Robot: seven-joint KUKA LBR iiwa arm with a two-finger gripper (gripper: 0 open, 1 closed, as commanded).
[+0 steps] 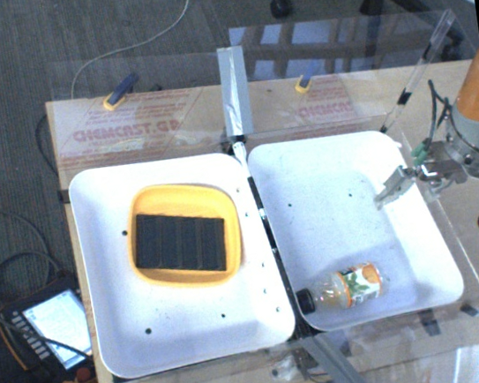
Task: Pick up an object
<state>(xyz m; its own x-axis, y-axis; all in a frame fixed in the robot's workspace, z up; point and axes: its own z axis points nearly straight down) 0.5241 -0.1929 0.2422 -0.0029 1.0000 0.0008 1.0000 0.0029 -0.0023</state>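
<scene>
Bottle [343, 287] lying flat in right bin [326, 173] | light, slick, rolls; grab mid-body | my gripper [392, 187] empty, finger spread unclear

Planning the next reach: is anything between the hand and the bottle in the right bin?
Nothing visible. The hand is at the right bin's right side; the bottle lies near its front edge, bare floor between.

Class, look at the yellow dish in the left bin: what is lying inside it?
A dark, ribbed rectangular block lies flat inside the yellow dish, covering most of its floor. Whatever sits beneath the block is hidden.
</scene>
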